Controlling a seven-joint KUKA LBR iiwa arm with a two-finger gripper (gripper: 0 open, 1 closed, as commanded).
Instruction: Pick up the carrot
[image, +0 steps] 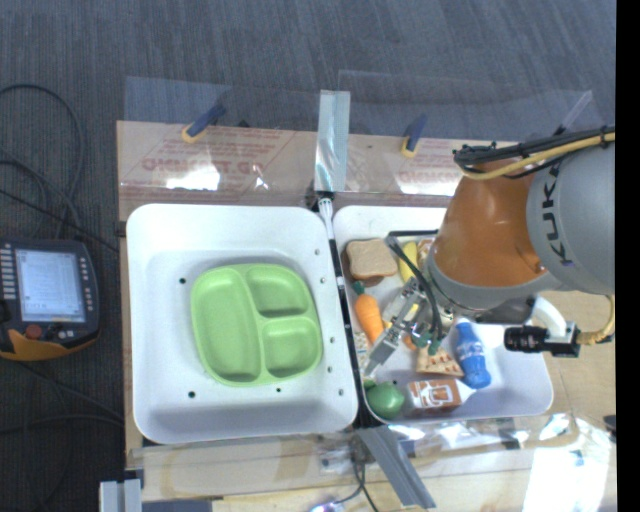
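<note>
The carrot (370, 318), orange with a small green top, lies in the right bin (530, 400) close to its left wall, pointing toward the near edge. My gripper (396, 332) hangs low over the bin just right of the carrot, beside its lower end. The view does not settle whether it touches the carrot. The grey and orange wrist (490, 240) covers the bin's back right part.
Around the carrot lie a bread slice (370, 262), a yellow piece (408, 262), a green round fruit (385, 400), a brown box (437, 393) and a blue bottle (470, 355). The left bin (160, 250) holds a green divided plate (258, 322). A pendant (45, 295) lies off the bench at left.
</note>
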